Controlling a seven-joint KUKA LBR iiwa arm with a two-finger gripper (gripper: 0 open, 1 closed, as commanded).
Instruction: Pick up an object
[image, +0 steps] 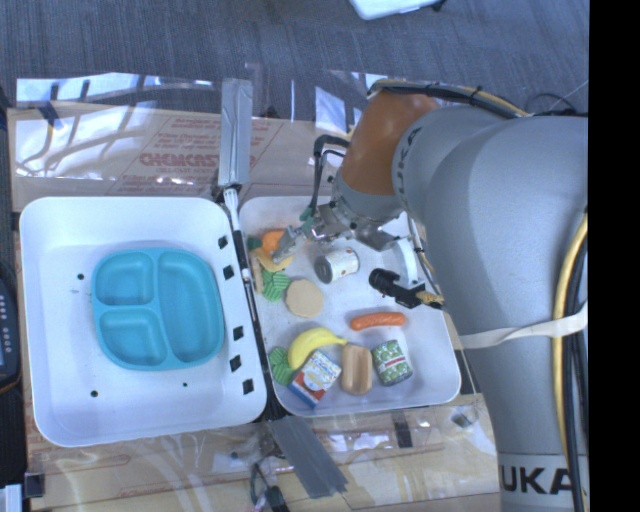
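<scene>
Gripper (300, 236): metal; whether open or closed could not be told.
Right bin (437, 345): smooth white plastic.
Nearby: small white cylindrical can (338, 265), curved yellow plastic banana (312, 345), at the front edge.
Left bin (50, 250): glossy blue three-compartment plate (157, 306).

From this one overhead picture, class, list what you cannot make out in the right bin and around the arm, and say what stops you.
- Gripper: too small and blurred in the camera view to tell the state of its fingers.
- Back right corner of the right bin: hidden by the grey arm.
- Printing on the small carton and green can: too small to read.
- Items beside the orange piece: crowded, blurred, kind unclear.
</scene>
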